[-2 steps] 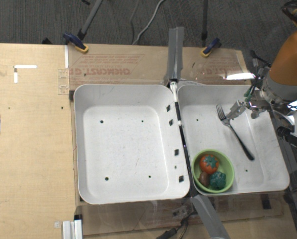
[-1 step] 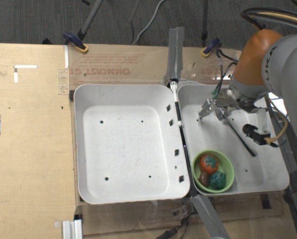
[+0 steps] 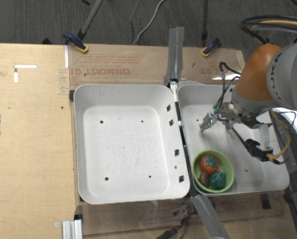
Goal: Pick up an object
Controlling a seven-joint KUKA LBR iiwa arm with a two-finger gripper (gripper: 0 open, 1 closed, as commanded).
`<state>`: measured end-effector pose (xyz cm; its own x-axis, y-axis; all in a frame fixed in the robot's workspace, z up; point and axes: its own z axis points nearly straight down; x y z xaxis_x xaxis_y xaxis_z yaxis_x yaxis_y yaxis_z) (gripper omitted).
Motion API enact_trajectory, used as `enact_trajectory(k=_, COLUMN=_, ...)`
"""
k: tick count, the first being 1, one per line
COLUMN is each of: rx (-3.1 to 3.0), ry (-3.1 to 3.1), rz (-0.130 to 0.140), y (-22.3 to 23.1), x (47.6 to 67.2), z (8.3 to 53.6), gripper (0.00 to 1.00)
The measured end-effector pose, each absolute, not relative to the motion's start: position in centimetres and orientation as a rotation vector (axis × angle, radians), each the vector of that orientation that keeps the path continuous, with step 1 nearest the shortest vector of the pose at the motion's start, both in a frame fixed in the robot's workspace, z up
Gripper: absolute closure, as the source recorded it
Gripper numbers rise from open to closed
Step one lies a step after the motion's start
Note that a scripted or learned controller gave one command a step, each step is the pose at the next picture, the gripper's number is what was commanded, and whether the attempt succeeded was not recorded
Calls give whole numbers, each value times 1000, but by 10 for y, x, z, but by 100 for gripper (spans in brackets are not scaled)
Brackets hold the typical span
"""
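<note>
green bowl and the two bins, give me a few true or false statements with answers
1. The round green plastic bowl sits in the right shallow white bin. True.
2. The bowl holds a red-orange round object and a teal lumpy object. True.
3. The bowl sits at the far edge of its bin, by the clamps. False: it is in the near left corner, next to the divider between the bins.
4. The claw is holding the red-orange object. False: that object lies in the bowl, and the claw is apart from it, further back in the bin.
5. The green bowl rests in the left shallow white bin. False: it is in the right one.
</note>
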<state>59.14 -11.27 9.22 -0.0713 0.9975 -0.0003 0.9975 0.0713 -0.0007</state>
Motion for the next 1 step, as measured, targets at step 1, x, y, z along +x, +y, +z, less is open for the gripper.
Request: enact_trajectory(k=1, rx=-2218, ry=-2232, rz=-1, y=-184, x=648, z=274, gripper=0)
